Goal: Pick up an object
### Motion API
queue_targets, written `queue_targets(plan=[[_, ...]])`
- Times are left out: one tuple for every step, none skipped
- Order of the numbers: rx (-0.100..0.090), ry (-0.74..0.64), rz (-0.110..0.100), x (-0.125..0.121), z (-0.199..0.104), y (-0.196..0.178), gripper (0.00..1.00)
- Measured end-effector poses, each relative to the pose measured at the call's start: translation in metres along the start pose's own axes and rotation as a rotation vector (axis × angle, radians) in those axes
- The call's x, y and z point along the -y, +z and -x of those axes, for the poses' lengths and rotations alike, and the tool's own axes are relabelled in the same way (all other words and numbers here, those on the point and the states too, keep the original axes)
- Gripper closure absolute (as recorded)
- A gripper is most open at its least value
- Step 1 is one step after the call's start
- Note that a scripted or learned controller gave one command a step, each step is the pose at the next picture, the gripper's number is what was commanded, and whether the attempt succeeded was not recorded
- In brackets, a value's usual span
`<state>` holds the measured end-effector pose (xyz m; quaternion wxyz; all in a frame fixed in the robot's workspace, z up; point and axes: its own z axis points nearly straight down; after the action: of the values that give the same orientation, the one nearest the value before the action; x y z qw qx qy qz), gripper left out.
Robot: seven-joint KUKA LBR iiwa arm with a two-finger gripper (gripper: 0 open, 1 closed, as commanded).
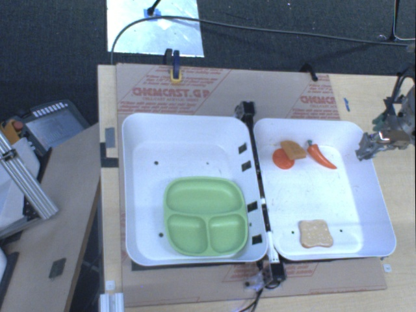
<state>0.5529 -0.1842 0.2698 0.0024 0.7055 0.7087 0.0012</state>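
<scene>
The right bin [364, 194] holds a tan cracker [294, 150] lying partly over a red-orange round slice [282, 160], an orange carrot [322, 156] with a green tip, and a slice of toast [315, 234] near the front. My gripper [372, 145] hangs at the right bin's far right rim, to the right of the carrot and apart from it. Nothing shows between its fingers.
The left bin [143, 148] holds a green divided plate [206, 214]. A black divider with clips [253, 174] runs between the bins. Cardboard [214, 86] lies under both bins. A cable [279, 31] crosses the dark floor behind, and a grey device [49, 127] sits at the left.
</scene>
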Motion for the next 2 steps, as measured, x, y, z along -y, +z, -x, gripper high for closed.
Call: queue_targets(plan=[[-0.003,-0.005,-0.004,0.001,-0.057,0.015,1.0],[-0.003,-0.004,-0.004,0.007,-0.104,0.026,1.0]])
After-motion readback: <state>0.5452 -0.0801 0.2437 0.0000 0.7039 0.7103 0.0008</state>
